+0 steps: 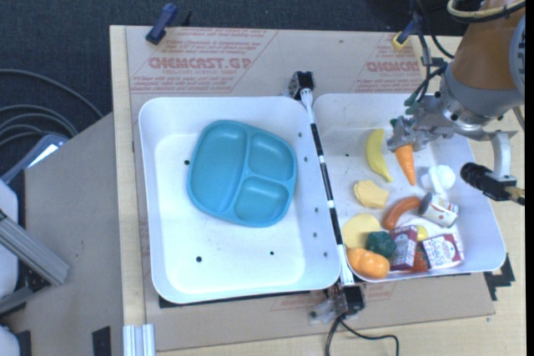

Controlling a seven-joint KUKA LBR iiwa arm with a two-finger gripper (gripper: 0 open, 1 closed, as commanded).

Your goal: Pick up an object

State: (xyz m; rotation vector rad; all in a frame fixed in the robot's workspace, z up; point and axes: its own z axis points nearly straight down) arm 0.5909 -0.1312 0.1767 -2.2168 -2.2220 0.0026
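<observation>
The right bin [334,114] holds several toy foods. An orange carrot [407,164] lies near its middle, thick end up, with a yellow banana [377,154] just to its left. My gripper [403,134] hangs at the carrot's thick end, directly above it and seemingly touching it. The grey wrist and orange band [484,54] rise behind it on the right. Lower in the bin lie a red sausage [399,211], a yellow wedge [370,194], a white bottle [439,178], a green piece [381,243] and an orange fruit [369,263].
The left bin [167,229] holds a blue divided plate [242,172]. Red and white packets [440,251] sit at the right bin's front corner. A black clip [302,82] stands on the shared wall. A blue clamp [160,23] is at the bench's far left.
</observation>
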